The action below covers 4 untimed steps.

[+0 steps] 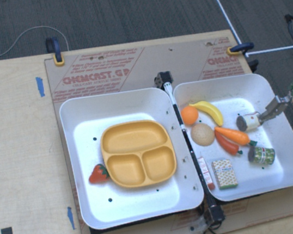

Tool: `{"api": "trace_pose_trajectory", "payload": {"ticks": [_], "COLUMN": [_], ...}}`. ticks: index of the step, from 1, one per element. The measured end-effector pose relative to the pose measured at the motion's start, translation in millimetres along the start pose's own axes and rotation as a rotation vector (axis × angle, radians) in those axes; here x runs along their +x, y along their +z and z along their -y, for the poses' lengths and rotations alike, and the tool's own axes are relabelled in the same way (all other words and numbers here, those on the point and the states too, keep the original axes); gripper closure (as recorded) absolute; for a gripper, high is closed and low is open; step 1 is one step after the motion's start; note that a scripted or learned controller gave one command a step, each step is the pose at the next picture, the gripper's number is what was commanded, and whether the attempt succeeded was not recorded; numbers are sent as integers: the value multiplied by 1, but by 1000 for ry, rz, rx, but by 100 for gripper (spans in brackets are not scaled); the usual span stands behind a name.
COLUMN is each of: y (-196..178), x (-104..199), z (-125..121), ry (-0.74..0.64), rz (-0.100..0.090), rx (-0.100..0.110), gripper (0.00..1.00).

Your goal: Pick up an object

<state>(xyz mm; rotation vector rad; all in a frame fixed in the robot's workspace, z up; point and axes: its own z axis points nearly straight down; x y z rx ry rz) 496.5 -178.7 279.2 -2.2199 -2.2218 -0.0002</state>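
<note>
A: Where's the pincer [248, 121]?
B: In the right bin [287, 135], near its right side, on a thin arm slanting in from the right. Whether it's wide or narrow I can't tell; its tip is a small grey and white blob.

A: And the things to pick?
B: All to its left or below. The carrot [231, 135] lies just left of the tip, slanting, with a red pepper [227, 144] tight against its lower side. A green jar [262, 155] lies on its side below the pincer, close but apart. Nothing sits between the tips that I can make out.

A: Further off?
B: An orange [189, 114] and a banana [209, 110] near the bin's upper left, a beige ball [203, 134] just under them, a box [225, 173] lower down, and a thin red and white tube [204, 171] along the left wall.

A: The other bin?
B: The left bin [94, 204] holds a yellow tray [139, 153] with three compartments, and a strawberry [98, 174] touching its left edge.

A: What's underneath?
B: Both bins sit on a cardboard sheet [101, 74] clamped to a pale wooden desk [21, 161]. Beyond that is grey carpet [118, 8] with a white cable [8, 44] looping on it.
</note>
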Motion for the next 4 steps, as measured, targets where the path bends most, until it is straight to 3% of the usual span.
{"api": "trace_pose_trajectory", "payload": {"ticks": [1, 2, 3, 4], "y": [152, 191, 177, 94], "x": [5, 49, 46, 113], "z": [-5, 14, 10, -27], "ry": [1, 2, 4, -1], "rz": [-1, 3, 11, 0], "rx": [3, -11, -25, -3], "gripper": [0, 0, 100, 100]}}
